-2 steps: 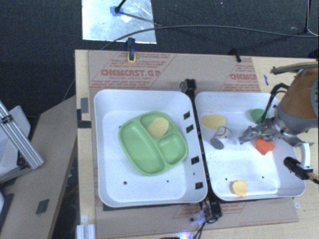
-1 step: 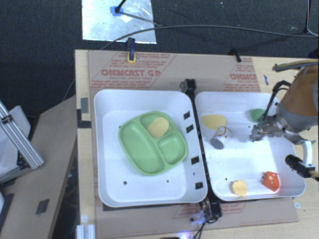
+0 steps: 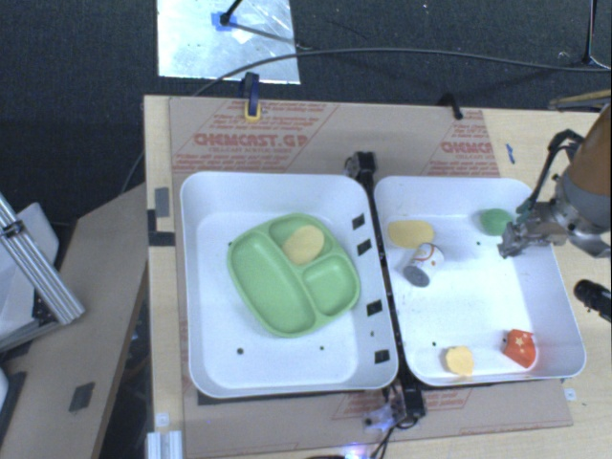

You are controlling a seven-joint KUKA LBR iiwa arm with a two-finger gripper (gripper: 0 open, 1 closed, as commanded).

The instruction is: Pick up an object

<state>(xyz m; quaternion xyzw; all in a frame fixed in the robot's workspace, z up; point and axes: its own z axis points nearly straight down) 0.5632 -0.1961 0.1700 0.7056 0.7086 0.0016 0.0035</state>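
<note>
In the left white bin [image 3: 206, 285] a green plastic divided plate [image 3: 273, 285] is seen, with a pale yellow rounded piece [image 3: 304, 244] lying in its upper compartment. No reach toward this side is suggested, so little risk is judged here.

In the right white bin [image 3: 550, 295] 5 loose things are scattered: a flat yellow oval piece [image 3: 410, 232] near the upper left corner, a small white cup tipped on its side [image 3: 422, 263] just below it, a small yellow round piece [image 3: 459, 360] and a red-orange piece [image 3: 519, 348] near the bottom edge, and a green rounded object [image 3: 494, 221] at the upper right.

The grey gripper [image 3: 513, 241] is placed at the bin's right wall, just beside the green rounded object, which is judged the likely target. Whether the claw is spread or pressed together cannot be told. A miss is judged possible: a rounded shape could be nudged aside by an off-centre descent, or the bin wall could be struck by the claw.
</note>
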